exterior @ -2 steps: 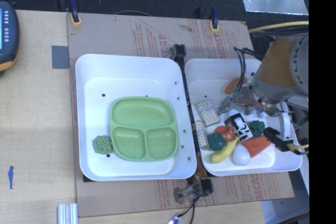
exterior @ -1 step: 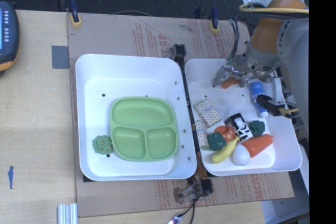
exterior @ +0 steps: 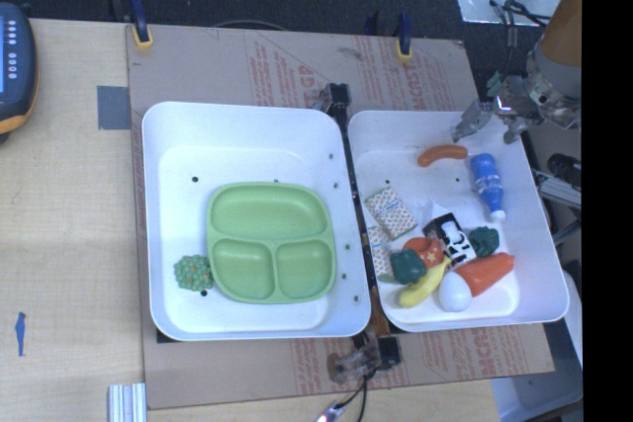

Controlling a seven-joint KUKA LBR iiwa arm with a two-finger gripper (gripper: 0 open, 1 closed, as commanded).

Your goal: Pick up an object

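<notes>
The right bin (exterior: 524, 311) holds a heap of toy items. An orange sausage (exterior: 442, 154) and a blue bottle (exterior: 486, 183) lie near its far right side. A patterned packet (exterior: 390, 211) lies nearer the middle. At the front sit an orange carrot (exterior: 487, 272), a white egg (exterior: 454, 295), a yellow banana (exterior: 423, 286), a dark green piece (exterior: 406, 265) and a black-and-white block (exterior: 451, 234). My gripper (exterior: 493, 124) hovers over the bin's far right corner, just beyond the sausage. It is open with nothing between its fingers.
The left bin (exterior: 168, 143) holds a green divided plate (exterior: 270, 241) and a bumpy green ball (exterior: 193, 272) at its front left. A blue and yellow device (exterior: 14, 64) lies at the bench's far left. Clamps (exterior: 141, 27) grip the back board edge.
</notes>
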